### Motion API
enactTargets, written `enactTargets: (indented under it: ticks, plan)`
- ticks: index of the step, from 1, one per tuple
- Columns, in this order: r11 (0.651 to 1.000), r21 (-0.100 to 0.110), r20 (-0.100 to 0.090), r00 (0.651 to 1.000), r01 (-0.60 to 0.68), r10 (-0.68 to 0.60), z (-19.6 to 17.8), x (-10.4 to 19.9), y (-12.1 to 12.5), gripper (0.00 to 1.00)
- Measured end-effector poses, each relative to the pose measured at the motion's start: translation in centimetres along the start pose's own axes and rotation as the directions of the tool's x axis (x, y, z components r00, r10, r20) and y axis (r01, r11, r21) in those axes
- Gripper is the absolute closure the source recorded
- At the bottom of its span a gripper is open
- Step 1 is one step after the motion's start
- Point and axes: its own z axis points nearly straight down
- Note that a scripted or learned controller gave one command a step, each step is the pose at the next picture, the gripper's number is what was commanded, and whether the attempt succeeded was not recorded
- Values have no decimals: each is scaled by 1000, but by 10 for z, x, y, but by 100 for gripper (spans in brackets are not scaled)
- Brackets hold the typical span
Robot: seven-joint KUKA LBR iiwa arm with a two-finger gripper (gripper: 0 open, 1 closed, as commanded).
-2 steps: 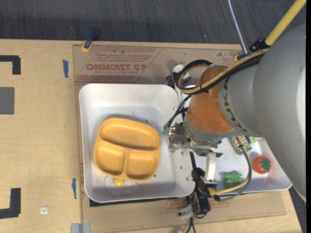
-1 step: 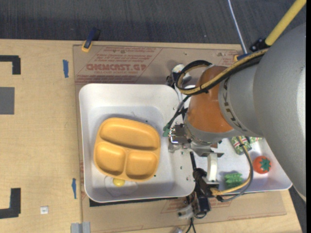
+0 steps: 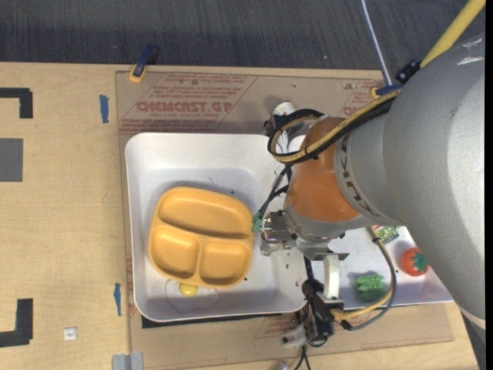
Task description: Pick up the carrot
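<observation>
My arm reaches in from the right, and its orange band (image 3: 323, 183) hangs over the wall between the two white bins. The gripper (image 3: 281, 233) points down below the wrist, at the right edge of the left bin (image 3: 142, 206), and the arm hides most of it. It hovers just right of a yellow divided plate (image 3: 202, 235) that lies in the left bin. A small yellow item (image 3: 187, 287) peeks out beneath the plate's front edge.
In the right bin (image 3: 431, 287) lie a green leafy toy (image 3: 370, 284), a red tomato-like toy (image 3: 416, 262) and a small colourful item (image 3: 385, 233) half under the arm. Cables (image 3: 316, 322) dangle over the front rim. Both bins rest on a cardboard sheet (image 3: 192, 102).
</observation>
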Motion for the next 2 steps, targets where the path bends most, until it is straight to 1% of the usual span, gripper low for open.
enactTargets:
  ticks: [1,2]
  plan:
    - [998,-4,2,998,63,-63,4,17,68,100]
    - [999,-2,1,999,54,-54,-59,4,37,100]
